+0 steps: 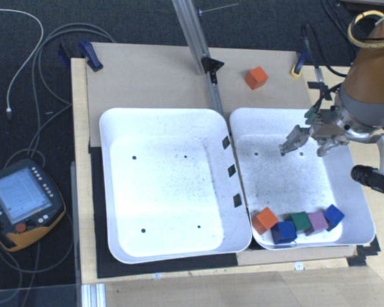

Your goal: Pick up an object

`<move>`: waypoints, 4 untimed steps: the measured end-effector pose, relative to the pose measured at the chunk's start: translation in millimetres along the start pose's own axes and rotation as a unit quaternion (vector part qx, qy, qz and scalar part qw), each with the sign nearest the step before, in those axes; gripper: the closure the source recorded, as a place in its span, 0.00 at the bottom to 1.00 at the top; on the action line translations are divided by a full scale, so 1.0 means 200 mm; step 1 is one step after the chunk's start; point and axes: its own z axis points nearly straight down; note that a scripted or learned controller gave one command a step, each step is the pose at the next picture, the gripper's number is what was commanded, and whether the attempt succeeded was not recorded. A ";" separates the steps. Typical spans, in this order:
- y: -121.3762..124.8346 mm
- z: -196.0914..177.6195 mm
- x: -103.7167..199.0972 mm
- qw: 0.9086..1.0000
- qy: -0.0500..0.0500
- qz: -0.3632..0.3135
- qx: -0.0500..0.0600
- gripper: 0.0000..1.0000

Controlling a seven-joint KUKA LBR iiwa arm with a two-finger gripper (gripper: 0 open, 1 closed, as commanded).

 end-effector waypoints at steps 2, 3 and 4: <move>0.14 0.05 -0.23 1.000 -0.002 0.002 -0.001 1.00; -0.10 0.37 -0.06 1.000 0.002 0.000 0.006 1.00; 0.05 0.01 0.13 1.000 0.000 -0.003 -0.004 1.00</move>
